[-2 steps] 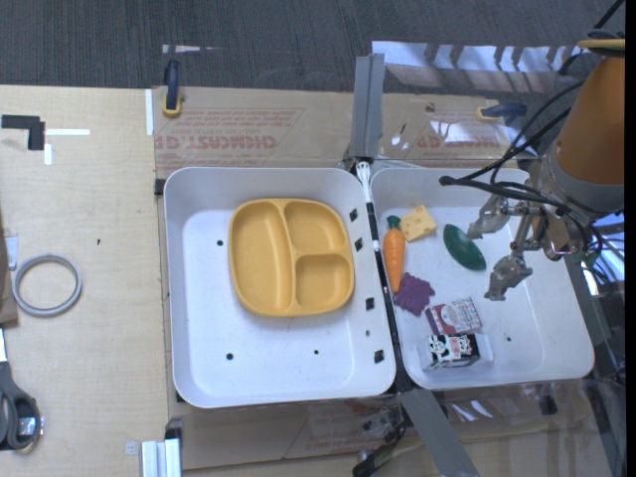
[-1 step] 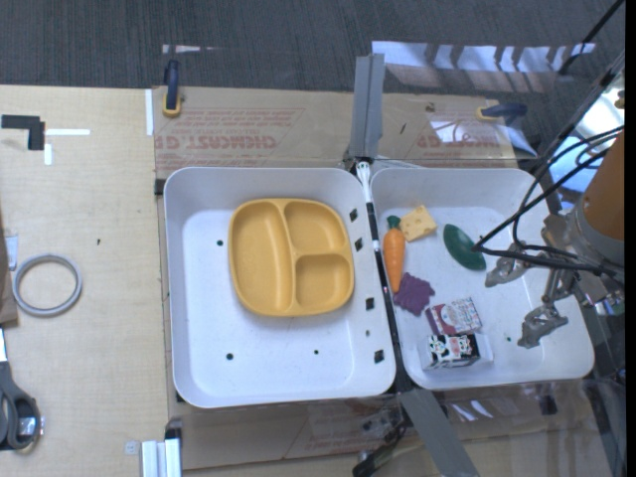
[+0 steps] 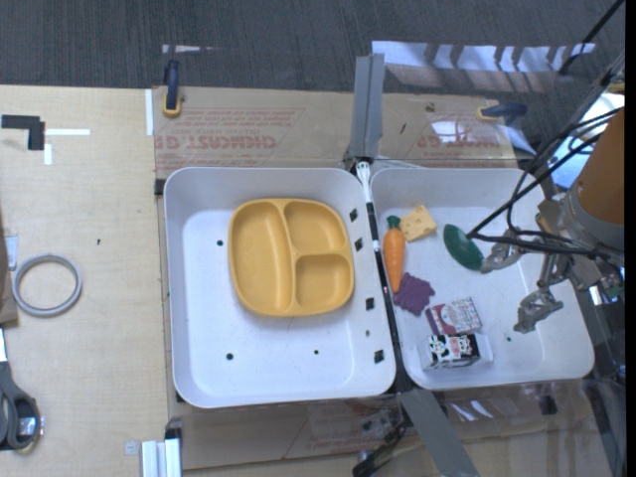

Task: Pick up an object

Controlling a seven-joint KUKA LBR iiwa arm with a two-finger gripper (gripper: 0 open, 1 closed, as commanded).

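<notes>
Objects for picking lie in the right bin, gathered toward its left half: a toy carrot standing lengthwise just beside the wall shared with the left bin, a yellow cheese wedge touching or nearly touching the carrot's green top, a dark green leaf-shaped piece a little to the right of the cheese, a purple cluster just below and right of the carrot's tip, and two small cartons nearer the front edge, a red-and-white carton lying tilted and a black-and-white carton right below it, the two touching or almost so. From the fixed overhead camera, the gripper hangs over the right part of this same bin, its two metal fingers spread well apart, one fingertip near the green leaf piece and the other toward the bin's right side, level with the cartons. Nothing sits between the fingers, and bare white bin floor shows under them. Black cables run from the arm's wrist across the bin's upper right corner. The left bin holds a yellow divided plate with three compartments, lying flat toward the back and centre. Outside the bins, on the wooden bench to the left, a grey tape ring lies flat, well apart from both bins.
</notes>
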